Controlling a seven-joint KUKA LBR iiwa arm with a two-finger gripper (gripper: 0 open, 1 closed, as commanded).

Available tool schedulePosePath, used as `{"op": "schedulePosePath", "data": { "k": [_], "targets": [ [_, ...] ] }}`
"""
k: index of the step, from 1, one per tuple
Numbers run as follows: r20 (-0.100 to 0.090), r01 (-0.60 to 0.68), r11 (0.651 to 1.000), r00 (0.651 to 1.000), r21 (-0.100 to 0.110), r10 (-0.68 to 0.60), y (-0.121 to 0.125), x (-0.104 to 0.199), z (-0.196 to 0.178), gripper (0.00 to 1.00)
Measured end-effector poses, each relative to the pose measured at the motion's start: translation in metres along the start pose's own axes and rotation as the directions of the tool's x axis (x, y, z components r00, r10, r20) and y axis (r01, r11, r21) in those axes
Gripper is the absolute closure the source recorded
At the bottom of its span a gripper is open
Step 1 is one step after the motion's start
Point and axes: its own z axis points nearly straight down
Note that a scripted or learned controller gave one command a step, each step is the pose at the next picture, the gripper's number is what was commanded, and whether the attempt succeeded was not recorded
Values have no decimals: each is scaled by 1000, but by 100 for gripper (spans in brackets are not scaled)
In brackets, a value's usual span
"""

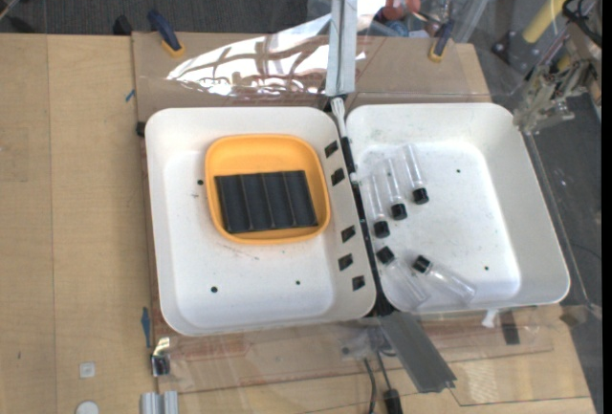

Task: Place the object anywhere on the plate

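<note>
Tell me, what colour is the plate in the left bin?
Orange plate, with a black ribbed block on it; seen in the camera view.

**Bench and its two bins**

A pale wooden bench (67, 211) carries two shallow white bins side by side — the left bin (182, 297) and the right bin (497, 135), their inner rims touching. A clear sheet (287, 355) lies under their front edges, and blue clamps (164, 32) sit near the bench's far edge.
</note>
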Motion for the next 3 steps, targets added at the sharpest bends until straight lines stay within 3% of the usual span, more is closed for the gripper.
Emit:
{"op": "schedulePosePath", "data": {
  "k": [1, 2, 3],
  "targets": [
    [-4, 365, 931, 931, -6, -365, -1, -7, 41, 100],
    [1, 559, 829, 829, -2, -559, -1, -9, 19, 100],
    [1, 805, 594, 594, -9, -805, -1, -8, 33, 100]
  ]
}}
